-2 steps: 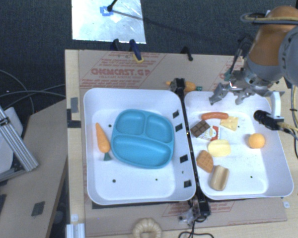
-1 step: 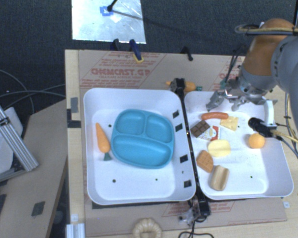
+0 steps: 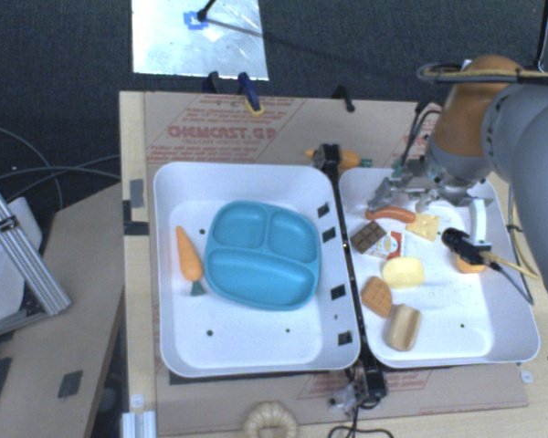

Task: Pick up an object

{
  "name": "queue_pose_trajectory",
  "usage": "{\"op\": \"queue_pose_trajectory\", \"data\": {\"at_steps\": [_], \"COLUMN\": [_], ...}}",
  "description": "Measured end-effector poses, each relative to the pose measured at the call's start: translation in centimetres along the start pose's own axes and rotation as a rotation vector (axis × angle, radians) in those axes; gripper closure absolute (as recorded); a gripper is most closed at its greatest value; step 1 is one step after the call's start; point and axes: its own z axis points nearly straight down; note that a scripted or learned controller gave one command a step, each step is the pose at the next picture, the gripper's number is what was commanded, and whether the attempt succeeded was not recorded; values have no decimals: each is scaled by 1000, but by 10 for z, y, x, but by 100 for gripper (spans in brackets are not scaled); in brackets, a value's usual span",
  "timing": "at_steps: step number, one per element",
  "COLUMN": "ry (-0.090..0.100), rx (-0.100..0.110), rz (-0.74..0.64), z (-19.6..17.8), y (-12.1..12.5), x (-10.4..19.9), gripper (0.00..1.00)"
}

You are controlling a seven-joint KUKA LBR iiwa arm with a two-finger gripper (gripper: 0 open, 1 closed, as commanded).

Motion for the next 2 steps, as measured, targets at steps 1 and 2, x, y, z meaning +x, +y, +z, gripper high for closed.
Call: {"op": "queue_pose_trajectory", "data": {"at_steps": [1, 2], "ry": [1, 1], "rx": [10, 6], "rz": [-2, -3], "z": [18, 5], "y": [1, 2], "x": [1, 1], "gripper": [0, 100]}}
